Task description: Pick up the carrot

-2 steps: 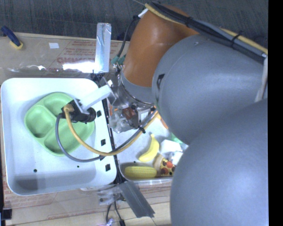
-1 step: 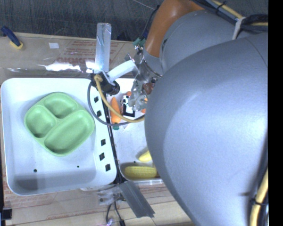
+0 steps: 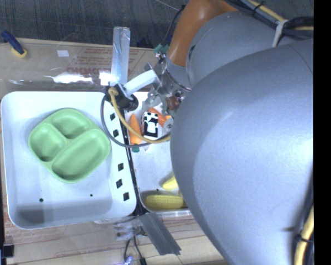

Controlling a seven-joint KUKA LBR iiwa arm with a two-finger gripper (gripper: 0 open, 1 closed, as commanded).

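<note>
While the gripper (image 3: 150, 124) sits right on the carrot (image 3: 134, 127), can't tell if it's gripping; next it needs a clean lift.

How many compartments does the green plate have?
3. The green plate in the left bin has two smaller compartments, one at its upper right and one at its left, plus one larger compartment along its lower right. None looks hidden.
</note>
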